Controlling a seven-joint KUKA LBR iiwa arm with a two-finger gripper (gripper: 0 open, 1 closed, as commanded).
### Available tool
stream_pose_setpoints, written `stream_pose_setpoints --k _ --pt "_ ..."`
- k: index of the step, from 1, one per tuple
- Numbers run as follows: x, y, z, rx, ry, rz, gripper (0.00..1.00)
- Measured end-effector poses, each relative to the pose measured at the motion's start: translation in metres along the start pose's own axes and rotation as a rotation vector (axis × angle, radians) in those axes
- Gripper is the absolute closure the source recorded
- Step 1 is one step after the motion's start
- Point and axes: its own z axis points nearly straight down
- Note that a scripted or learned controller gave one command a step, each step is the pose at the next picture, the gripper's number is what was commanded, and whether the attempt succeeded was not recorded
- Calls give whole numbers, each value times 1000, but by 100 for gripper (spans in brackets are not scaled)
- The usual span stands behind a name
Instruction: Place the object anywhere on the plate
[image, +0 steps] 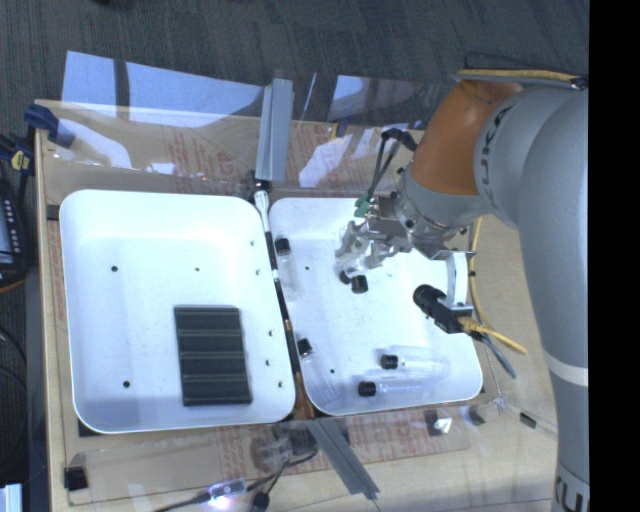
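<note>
Nearest, clear black-capped vials (405, 362) lay in the right bin (325, 320), beside the left bin's (130, 250) dark ridged plate (212, 353). Beyond, the gripper (355, 265) hung over a small black piece (358, 284), its grip impossible to tell. This looked like the pick-up stage, calling for a sure grasp before the carry left.

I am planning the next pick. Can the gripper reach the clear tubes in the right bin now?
Probably yes. The gripper hangs over the right bin, and the clear tubes lie uncovered on its floor. They lie close together near the front wall, which may hamper a grasp.
</note>
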Motion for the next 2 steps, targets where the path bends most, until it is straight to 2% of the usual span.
stream_pose_setpoints --k 1,2 --pt "83 6 26 4 1 131 100" --pt "181 41 25 2 0 231 100"
